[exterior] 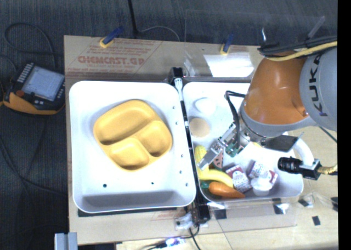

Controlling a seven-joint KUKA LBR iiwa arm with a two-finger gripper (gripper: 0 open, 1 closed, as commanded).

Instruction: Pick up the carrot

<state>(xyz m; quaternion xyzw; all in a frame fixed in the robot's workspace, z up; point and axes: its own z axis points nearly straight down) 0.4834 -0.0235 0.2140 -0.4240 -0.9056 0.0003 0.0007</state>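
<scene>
The carrot [225,190], orange with a dark green tip, lies along the front wall of the right bin [290,188]. It touches a yellow banana [213,176] just behind it. My gripper [213,157] hangs over the left part of the right bin, a little behind the banana and carrot. It stands open, with nothing held between its fingers. The arm's orange band [274,98] covers the bin's back right part.
The left bin [88,188] holds a yellow three-part dish [132,132]. In the right bin lie a white egg-like thing [204,105], a tan round thing [199,128], a corn piece [200,151] and several small white and red packs [252,176]. A black divider [184,134] runs between the bins.
</scene>
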